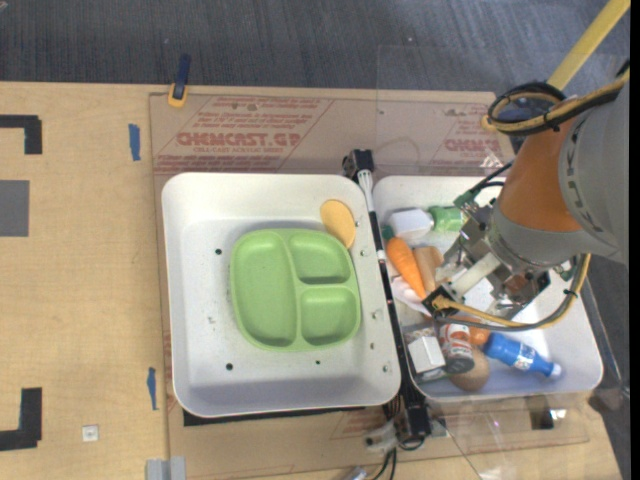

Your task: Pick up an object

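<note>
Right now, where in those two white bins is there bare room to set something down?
The left bin has room: bare floor between the green plate and its left wall, and a strip along its near wall. Its far right corner holds a yellow piece. The right bin is crowded: carrot, blue bottle, can and the arm.

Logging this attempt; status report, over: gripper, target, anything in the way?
Gripper over right bin, grasp unconfirmed. Carrot, can, blue bottle crowd beside it. Green plate sits in left bin.
</note>
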